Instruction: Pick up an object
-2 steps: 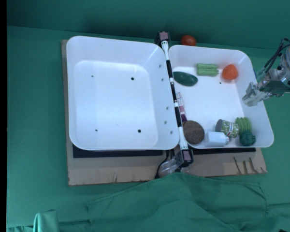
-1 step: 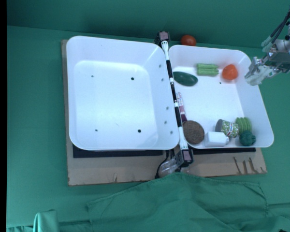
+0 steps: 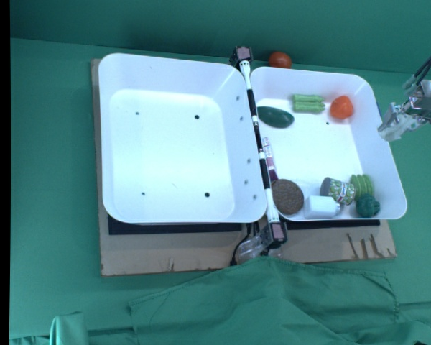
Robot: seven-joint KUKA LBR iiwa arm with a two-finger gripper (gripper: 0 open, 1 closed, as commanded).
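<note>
Gripper (image 3: 390,126) just outside the right bin's (image 3: 388,165) right rim — jaw state impossible to tell. Inside that bin: orange ball (image 3: 341,107), green cylinder (image 3: 308,103), dark avocado (image 3: 275,116) — brown disc (image 3: 287,196), white block (image 3: 321,206) near the front.

**Around the bins**

A brown cardboard sheet (image 3: 165,259) lies on the green table (image 3: 50,157). Rumpled green cloth (image 3: 273,304) covers its near edge. A red ball (image 3: 279,60) sits behind the right bin (image 3: 388,185).
</note>
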